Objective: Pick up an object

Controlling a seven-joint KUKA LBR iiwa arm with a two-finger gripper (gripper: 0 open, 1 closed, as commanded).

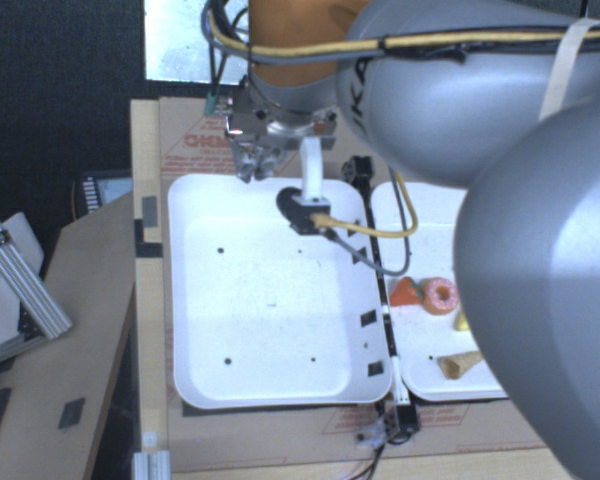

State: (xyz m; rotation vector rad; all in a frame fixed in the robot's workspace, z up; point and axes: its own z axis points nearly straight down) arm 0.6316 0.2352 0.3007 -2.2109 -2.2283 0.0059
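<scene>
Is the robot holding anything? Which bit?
It looks like nothing is held. The metal gripper hangs at the far rim of the left shallow white bin; the pink ring toy lies in the right white bin.

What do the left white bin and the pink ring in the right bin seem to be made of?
Left white bin: probably moulded plastic, smooth and slightly glossy, with rounded corners and soft sheen. Pink ring: perhaps foam or soft plastic, matte, shaped like a toy doughnut; too small to be sure.
</scene>
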